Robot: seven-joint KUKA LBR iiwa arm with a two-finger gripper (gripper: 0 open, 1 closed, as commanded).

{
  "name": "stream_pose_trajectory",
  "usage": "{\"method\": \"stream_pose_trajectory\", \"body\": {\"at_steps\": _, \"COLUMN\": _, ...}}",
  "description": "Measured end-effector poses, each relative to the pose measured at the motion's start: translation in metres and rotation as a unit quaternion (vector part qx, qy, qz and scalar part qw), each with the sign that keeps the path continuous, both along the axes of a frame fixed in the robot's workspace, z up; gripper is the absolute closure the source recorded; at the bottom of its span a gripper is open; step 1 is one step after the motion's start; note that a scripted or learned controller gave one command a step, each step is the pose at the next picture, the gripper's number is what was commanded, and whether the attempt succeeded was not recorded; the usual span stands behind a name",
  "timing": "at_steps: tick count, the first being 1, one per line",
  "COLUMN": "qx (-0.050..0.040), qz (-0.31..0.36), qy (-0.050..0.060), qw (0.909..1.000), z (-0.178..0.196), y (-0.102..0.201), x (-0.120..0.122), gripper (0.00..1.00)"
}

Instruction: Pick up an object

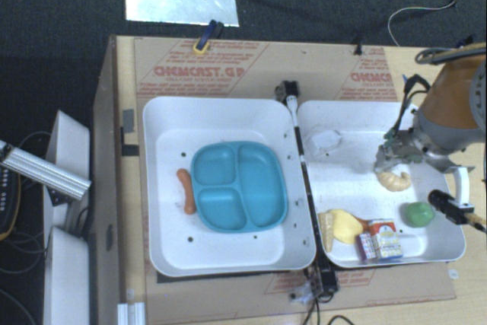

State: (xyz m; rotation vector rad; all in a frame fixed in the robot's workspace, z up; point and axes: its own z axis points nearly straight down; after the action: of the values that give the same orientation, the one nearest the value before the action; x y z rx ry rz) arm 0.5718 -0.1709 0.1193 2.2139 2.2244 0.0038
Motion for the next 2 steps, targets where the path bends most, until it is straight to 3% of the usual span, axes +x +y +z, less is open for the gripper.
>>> {"method": "stream_pose_trajectory", "body": {"at_steps": 1, "qx": -0.0002, "qz": 0.001, "qy": -0.001, "qw": 1.0, "z": 0.011, "y": 0.0, "x": 0.001, "gripper": 1.0}}
{"method": "stream_pose_trajectory", "body": {"at_steps": 2, "qx": 0.0008, "qz": 0.0, "qy": 0.0, "qw": 1.0, "z": 0.066, "y": 0.095, "x": 0.02, "gripper": 1.0}}
